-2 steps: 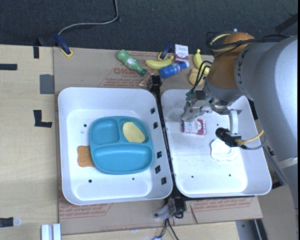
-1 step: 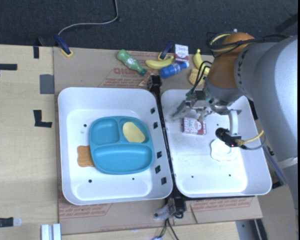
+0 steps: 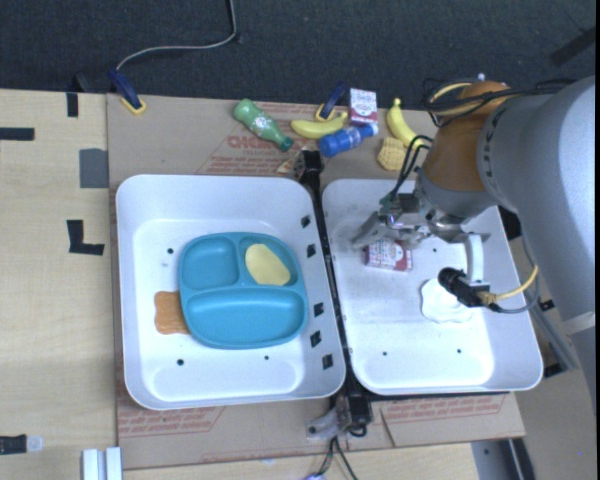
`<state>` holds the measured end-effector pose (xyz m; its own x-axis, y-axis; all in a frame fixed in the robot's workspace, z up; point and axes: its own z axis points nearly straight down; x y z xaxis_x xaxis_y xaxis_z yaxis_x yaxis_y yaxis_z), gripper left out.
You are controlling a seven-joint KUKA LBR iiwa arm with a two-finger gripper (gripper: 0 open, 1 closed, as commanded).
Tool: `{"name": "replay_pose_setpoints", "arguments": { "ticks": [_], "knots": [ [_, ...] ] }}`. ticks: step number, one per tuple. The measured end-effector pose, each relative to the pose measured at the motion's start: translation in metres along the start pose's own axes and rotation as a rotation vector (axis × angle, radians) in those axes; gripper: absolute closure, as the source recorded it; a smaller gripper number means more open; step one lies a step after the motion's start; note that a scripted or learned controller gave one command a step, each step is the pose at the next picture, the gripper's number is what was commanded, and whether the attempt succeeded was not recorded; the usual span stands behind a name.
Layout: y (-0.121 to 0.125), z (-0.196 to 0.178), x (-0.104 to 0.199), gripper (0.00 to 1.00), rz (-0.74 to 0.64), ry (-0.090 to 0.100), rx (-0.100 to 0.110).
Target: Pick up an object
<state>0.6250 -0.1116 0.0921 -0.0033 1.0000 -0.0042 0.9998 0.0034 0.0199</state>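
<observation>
The gripper [image 3: 392, 230] of the grey arm hangs low over the right bin [image 3: 500, 368], directly above a small red-and-white packet [image 3: 388, 256] that lies flat on the bin floor; from this angle it cannot be told how its grasping parts stand or whether they touch the packet. The packet, the likely object to be picked, sits in the upper left part of that bin, near the wall shared with the left bin [image 3: 140, 268]. A flat packet offers little to pinch, so a closing grasp may slide over its top or push it sideways toward the wall instead of lifting it. Near the packet, toward the bin's middle right, a white object [image 3: 442, 303] rests beneath a black cable fitting, close enough to be nudged if the arm swings that way. The left bin holds a blue divided plate [image 3: 240, 308] with a yellow item [image 3: 268, 264] in its upper right compartment, and an orange piece [image 3: 167, 313] peeks out just beside the plate's left edge. Beyond the bins, on the worktop [image 3: 40, 268], lie a green bottle [image 3: 261, 124], two bananas [image 3: 316, 126], a blue bottle [image 3: 342, 141] and a small carton [image 3: 363, 103].
</observation>
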Motion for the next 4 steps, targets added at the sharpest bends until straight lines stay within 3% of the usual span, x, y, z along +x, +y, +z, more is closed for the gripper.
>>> {"name": "replay_pose_setpoints", "arguments": {
  "ticks": [1, 2, 3, 4],
  "knots": [
    [0.001, -0.011, 0.0, 1.0, 0.0, 0.001, -0.001],
    [-0.08, 0.0, -0.056, 1.0, 0.003, 0.0, 0.006],
    [-0.121, -0.027, -0.059, 1.0, 0.003, 0.004, 0.021],
    [-0.121, -0.026, -0.058, 0.0, 0.003, 0.005, 0.022]
  ]
}}
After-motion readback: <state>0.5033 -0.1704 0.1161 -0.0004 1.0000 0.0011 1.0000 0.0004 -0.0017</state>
